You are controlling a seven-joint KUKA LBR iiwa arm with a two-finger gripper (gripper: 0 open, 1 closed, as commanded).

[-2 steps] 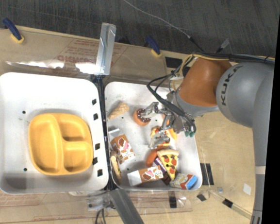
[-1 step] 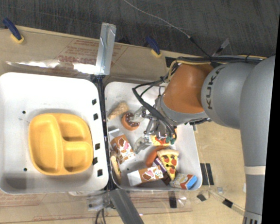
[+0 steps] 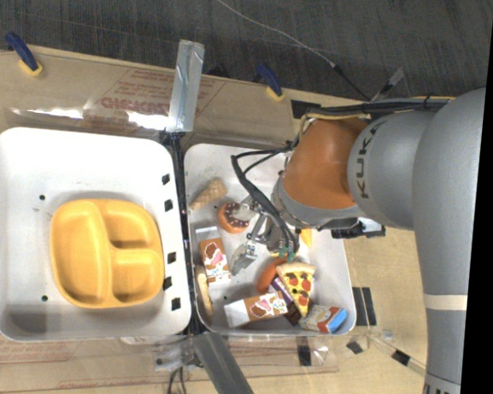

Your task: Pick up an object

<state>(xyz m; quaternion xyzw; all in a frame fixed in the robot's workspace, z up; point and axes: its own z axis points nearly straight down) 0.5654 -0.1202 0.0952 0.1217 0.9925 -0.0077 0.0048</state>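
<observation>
- The gripper (image 3: 256,240) hangs low over the toy food in the right bin (image 3: 343,269); I judge this the approach step, nothing grasped yet
- Whether the fingers are wide or narrow, I cannot tell
- Next: descend onto one item, perhaps the pizza slice (image 3: 297,284)
- Two bins; one yellow tray (image 3: 107,251) in the left bin (image 3: 26,172)

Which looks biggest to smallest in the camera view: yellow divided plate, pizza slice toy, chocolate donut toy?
1. Yellow divided plate, by far the largest, in the left bin.
2. Pizza slice toy, in the right bin.
3. Chocolate donut toy, slightly smaller, though the gripper's cables partly cover it.
</observation>
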